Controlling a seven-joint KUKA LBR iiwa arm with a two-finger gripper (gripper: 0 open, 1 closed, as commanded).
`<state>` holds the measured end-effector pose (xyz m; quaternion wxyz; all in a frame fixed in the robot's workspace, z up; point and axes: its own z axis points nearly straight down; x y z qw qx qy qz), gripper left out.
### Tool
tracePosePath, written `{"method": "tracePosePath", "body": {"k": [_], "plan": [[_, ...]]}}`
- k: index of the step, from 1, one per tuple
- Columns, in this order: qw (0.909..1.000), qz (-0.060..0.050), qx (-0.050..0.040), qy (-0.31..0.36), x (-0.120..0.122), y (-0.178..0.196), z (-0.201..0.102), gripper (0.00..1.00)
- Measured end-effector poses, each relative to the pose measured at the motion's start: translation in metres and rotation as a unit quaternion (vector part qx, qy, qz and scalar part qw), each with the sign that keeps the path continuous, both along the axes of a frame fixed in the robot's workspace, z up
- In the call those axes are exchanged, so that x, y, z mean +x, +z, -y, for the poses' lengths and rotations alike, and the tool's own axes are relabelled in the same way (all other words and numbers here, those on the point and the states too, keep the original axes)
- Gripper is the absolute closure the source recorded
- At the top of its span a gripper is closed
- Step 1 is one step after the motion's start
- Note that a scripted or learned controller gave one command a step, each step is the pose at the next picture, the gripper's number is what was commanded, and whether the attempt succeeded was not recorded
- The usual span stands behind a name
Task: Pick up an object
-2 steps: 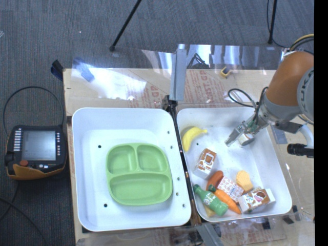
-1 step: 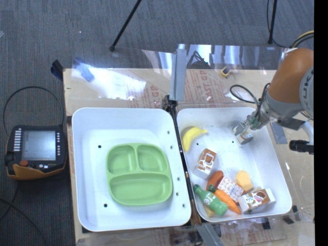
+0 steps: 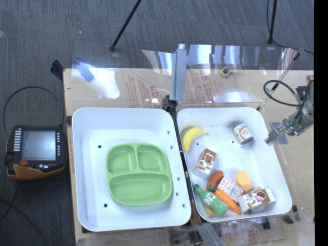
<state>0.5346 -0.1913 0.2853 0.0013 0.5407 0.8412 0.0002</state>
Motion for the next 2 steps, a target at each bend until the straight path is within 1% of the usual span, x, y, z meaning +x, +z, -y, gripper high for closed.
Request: {"method": "tracePosePath", "body": {"k": [1, 2], "plan": [[0.9979, -0.005, 0.0015, -0.065, 0.09, -0.164, -0.028, 1.0], [0.9852, -0.001, 0.0004, -0.171, 0.11, -0.066, -0.018, 1.0]]}}
